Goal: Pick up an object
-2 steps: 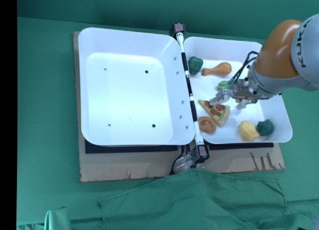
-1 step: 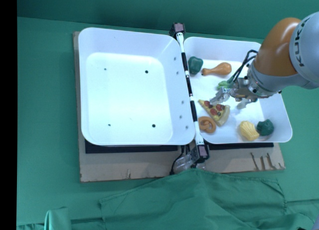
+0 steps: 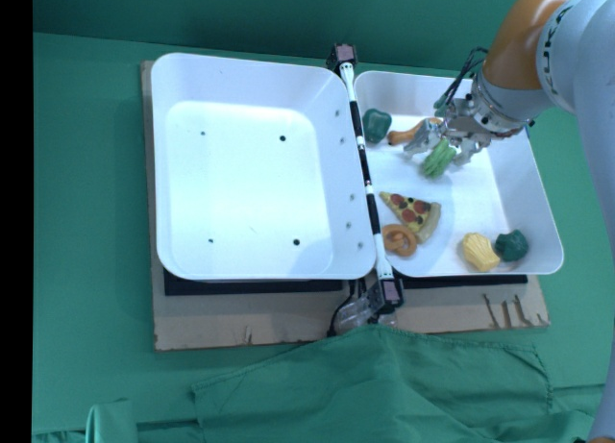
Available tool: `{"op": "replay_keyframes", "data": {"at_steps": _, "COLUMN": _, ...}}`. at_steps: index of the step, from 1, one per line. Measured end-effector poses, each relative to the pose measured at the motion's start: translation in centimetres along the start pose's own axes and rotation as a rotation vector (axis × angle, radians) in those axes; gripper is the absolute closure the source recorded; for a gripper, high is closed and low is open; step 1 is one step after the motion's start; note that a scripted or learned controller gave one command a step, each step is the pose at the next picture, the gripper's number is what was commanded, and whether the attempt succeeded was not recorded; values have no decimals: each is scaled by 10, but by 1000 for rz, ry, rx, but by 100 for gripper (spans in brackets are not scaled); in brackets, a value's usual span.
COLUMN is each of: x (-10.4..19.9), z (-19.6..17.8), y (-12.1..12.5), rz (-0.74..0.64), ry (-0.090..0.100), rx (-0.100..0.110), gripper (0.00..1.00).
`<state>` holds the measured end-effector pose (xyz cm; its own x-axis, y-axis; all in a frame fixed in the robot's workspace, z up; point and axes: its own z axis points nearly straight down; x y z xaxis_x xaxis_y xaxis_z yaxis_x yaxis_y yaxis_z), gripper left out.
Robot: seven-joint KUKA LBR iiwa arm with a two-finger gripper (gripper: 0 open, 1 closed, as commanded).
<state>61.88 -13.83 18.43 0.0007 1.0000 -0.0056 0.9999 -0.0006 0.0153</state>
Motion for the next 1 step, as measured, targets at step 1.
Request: {"op": "replay_keyframes", "data": {"at_steps": 1, "x": -28, "z": -19, "y": -19, "rz": 5, "ry": 2, "rx": 8, "gripper": 0}}
